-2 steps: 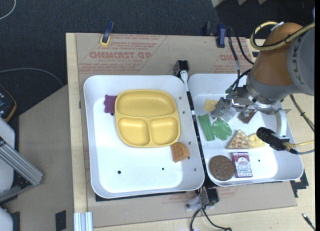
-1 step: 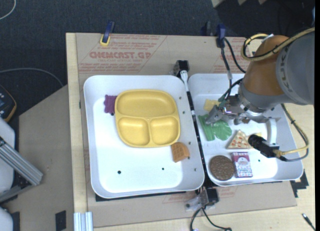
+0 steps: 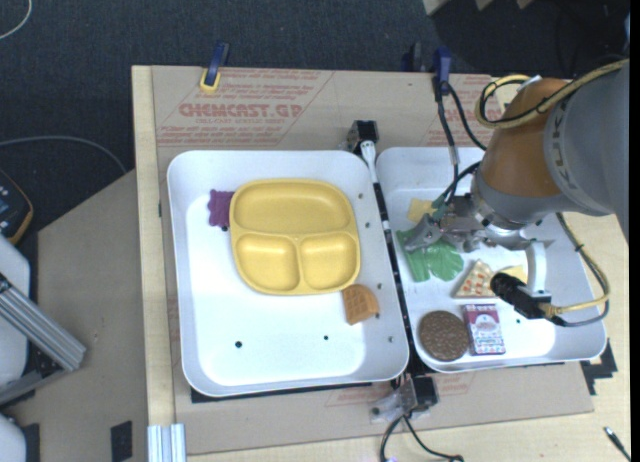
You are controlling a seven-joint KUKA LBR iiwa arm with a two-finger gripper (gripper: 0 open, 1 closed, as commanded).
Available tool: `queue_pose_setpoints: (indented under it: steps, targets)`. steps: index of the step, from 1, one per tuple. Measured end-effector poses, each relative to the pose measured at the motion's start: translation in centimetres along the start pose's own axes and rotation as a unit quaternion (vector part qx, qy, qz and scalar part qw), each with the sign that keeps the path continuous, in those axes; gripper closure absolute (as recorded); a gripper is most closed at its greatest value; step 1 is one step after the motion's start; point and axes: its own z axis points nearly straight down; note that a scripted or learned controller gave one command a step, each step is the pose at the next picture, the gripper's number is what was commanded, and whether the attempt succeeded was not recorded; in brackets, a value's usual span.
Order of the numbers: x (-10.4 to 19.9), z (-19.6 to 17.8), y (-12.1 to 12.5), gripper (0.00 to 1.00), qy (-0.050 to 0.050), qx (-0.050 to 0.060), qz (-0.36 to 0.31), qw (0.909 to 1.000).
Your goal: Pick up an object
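My gripper (image 3: 437,231) is low in the right bin (image 3: 570,345), at its left side, right over a green leafy item (image 3: 432,264). Its tip overlaps the top of that green piece; I cannot see whether anything is held. A small yellow piece (image 3: 419,210) lies just behind the gripper. A pizza-like slice (image 3: 477,278) lies to the right of the green item. Near the front of the bin sit a round brown cookie (image 3: 443,334) and a small red box (image 3: 484,329).
The left bin (image 3: 270,365) holds a yellow divided plate (image 3: 295,233), a purple item (image 3: 219,208) at the plate's left edge and a brown bread piece (image 3: 360,303) at its front right. The grey arm (image 3: 560,150) covers the right bin's back right. Cables run along the rim.
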Motion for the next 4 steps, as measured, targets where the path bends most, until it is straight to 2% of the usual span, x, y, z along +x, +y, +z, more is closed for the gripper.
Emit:
queue_pose_setpoints:
  steps: [1, 2, 3, 4]
  targets:
    - [0.0, -1.3, 0.2, 1.0, 0.0, -0.004, 0.001, 1.0]
    - [-0.3, -6.2, 1.2, 1.0, -0.002, -0.004, -0.001, 1.0]
    - [-0.5, -12.6, 1.5, 1.0, -0.002, -0.005, -0.001, 1.0]
    - [-0.5, -14.0, 1.6, 1.0, -0.001, -0.003, -0.001, 1.0]
